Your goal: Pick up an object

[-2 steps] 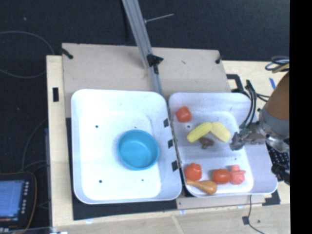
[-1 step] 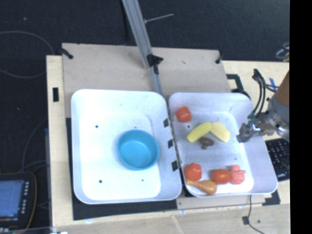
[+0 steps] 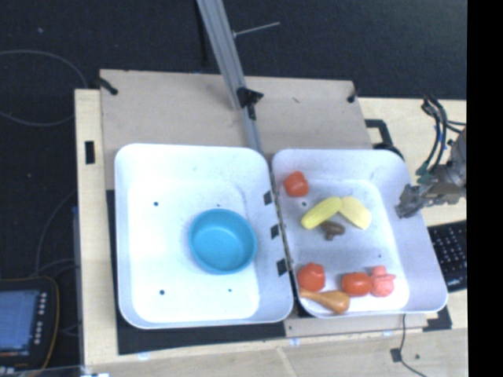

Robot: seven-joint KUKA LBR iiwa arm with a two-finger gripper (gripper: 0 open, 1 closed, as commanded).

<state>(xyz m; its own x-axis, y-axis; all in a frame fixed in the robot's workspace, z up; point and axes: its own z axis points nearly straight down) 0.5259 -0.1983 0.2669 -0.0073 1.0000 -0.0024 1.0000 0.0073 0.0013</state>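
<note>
Since no single object is named by the task, the yellow banana is judged the handiest target: it lies in the right bin, near the gripper and to its left in the camera view, slightly lower in the picture. A second yellow piece touches its near end, and a small brown item sits just below it, so a clean closure would best be made across the banana's free left half, away from both neighbours. The gripper is seen at the right rim of that bin, and whether it is open or closed cannot be told at this size. Further from it, a red piece lies alone, an easier but longer reach. Red, orange and pink items are crowded along the bin's lower edge. Well apart to the left, a blue bowl rests in the left bin.
</note>
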